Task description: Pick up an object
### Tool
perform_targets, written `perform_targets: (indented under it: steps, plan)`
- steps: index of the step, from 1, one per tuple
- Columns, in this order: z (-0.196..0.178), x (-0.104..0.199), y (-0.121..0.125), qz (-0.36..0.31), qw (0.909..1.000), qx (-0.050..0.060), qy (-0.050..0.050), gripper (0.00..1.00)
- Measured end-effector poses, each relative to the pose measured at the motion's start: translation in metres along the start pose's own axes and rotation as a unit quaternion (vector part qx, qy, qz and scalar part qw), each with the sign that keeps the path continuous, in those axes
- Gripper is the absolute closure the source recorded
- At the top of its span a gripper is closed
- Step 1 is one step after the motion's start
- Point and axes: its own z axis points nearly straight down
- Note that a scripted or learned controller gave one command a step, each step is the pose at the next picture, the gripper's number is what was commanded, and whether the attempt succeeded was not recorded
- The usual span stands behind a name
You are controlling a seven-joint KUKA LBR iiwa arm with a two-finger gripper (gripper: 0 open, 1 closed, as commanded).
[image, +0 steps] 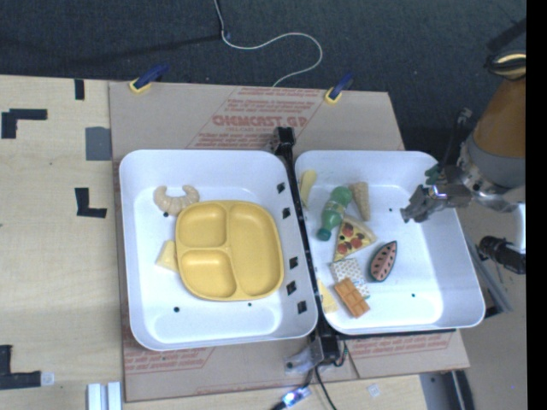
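White plastic bins sit side by side on a sheet of brown cardboard point(256, 118) that covers the bench. In the left bin point(141, 254) a yellow divided plate point(229, 248) lies flat near the middle, with a pale croissant-shaped toy point(175, 197) just beyond its far left corner and a yellow wedge point(167, 254) touching its left edge. The right bin point(427, 306) holds a cluster of toy food toward its left side: a green bottle-shaped piece point(334, 210) lying tilted, a tan cone point(361, 199) just right of it, a pale yellow strip point(307, 184) against the dividing wall, a pizza slice point(351, 237) below the green piece, a dark oval piece with a red face point(382, 260) to the right of the slice, a checkered cracker point(346, 270) and an orange-brown waffle-like bar point(351, 297) nearest the near edge. The jaws point(420, 205) hang over the right part of the right bin, well apart from the toy cluster, with nothing between them; they are dark and small here, and I cannot tell whether they are spread or closed. The grey arm with its orange band point(500, 126) comes in from the right. A thin white cable point(273, 45) loops across the dark floor beyond the far edge.
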Motion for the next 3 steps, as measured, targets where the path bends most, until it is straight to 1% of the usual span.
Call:
perform_targets:
  steps: [1,2,3]
  plan:
    - [-0.006,0.001,0.000,0.000,1.0000,0.003,0.001,1.00]
    - [-0.012,0.043,0.019,-0.002,1.0000,0.003,0.001,1.00]
    - [-0.014,0.084,0.051,-0.002,1.0000,0.002,0.001,1.00]
